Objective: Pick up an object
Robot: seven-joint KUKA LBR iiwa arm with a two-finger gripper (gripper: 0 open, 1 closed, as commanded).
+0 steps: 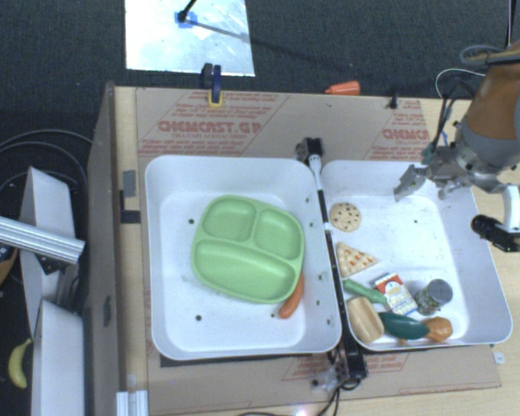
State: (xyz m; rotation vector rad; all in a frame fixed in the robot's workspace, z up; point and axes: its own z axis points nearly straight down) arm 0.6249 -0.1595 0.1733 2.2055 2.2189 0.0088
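Nothing picked yet: the gripper (423,180) hovers over the far right corner of the right bin (477,267).

Its jaws stand apart with nothing between them, so the whole pick is left to do. The candidates lie apart from it: a cookie (345,216) and a pizza slice (354,257) along the bin's left wall, and a carton (394,292), a can (433,295) and other toy food at its near edge. The left bin (169,232) holds a green tray (247,248) and a hot dog (292,299).
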